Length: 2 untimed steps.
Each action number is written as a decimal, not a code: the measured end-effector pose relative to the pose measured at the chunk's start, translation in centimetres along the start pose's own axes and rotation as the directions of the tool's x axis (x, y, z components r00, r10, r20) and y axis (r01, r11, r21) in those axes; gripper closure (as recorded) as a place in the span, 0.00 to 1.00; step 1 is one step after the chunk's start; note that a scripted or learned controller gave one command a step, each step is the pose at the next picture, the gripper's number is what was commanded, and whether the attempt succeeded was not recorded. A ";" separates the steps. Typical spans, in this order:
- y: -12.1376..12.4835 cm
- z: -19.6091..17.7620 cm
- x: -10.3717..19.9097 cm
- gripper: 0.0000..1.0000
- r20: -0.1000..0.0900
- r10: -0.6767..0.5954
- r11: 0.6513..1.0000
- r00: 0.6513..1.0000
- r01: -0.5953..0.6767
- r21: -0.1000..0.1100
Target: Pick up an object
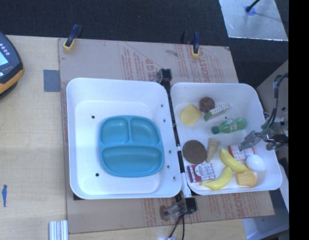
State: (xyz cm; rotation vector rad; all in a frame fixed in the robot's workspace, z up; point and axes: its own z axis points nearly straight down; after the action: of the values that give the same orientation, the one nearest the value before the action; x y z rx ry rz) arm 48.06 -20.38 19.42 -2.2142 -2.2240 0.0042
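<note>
A: Looking down at a slant on two shallow white bins, side by side on a brown cardboard sheet (144, 59). In the left bin (70, 134), a blue divided plate (130, 145), lying flat near the middle.

B: And in the right bin (219, 87)?

A: Crowded with small toy foods. Toward the far wall, a dark brown cookie (207, 104), with a yellow round piece (190, 115) just to its left and a small wrapped bar (218, 110) just below it. Nearer the middle, a green bottle (229, 126) lying on its side. Lower down, a large brown disc (195, 151) with a tan wedge (213, 148) touching its right edge. Along the near wall, two yellow bananas (232, 160), a red-and-white packet (202, 172), a white egg (255, 162) and an orange piece (246, 178) just under the egg.

B: Where is the gripper?

A: Reaching in over the right wall of the right bin, gripper (252, 139) low above a second red-and-white packet (238, 152), just right of the green bottle and above the egg.

B: Open or closed? Holding anything?

A: Cannot tell how far open; too small and blurred. Nothing visibly lifted, every toy lying on the bin floor.

B: Anything around the bins?

A: Two yellow clamps (70, 43) on the far edge of the cardboard, and an orange-and-black handheld device (4, 59) at the far left of the bench.
</note>
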 end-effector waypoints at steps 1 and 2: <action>5.4 9.6 8.2 0.00 -0.003 -0.010 1.000 1.000 0.010 0.002; 14.4 10.1 5.4 0.00 0.002 -0.002 1.000 1.000 0.002 -0.008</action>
State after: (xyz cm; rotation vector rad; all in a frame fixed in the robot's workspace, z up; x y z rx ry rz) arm 62.43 -14.87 9.23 -2.2168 -2.2310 -0.0023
